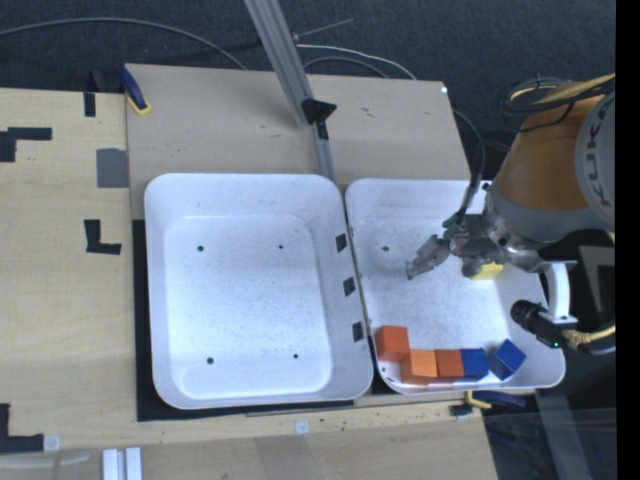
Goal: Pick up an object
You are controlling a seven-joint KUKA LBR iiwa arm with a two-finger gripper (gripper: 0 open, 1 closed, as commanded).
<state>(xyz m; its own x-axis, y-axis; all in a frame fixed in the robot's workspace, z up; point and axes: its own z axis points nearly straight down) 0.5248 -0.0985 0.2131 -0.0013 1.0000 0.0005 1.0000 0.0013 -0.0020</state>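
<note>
A pale wood counter (60, 298) carries two white bins. The arm's orange casing shows part of the letters "KU". The gripper (418, 265) hangs over the right bin (400, 208), fingers spread and holding nothing. Below it, along the bin's near wall, lie orange blocks (415, 356) and blue blocks (495, 360). The left bin (240, 288) lies well to its left.

A pale wooden bench (240, 118) stood on dark carpeted floor (400, 8), black cables (120, 23) trailing behind it.
</note>
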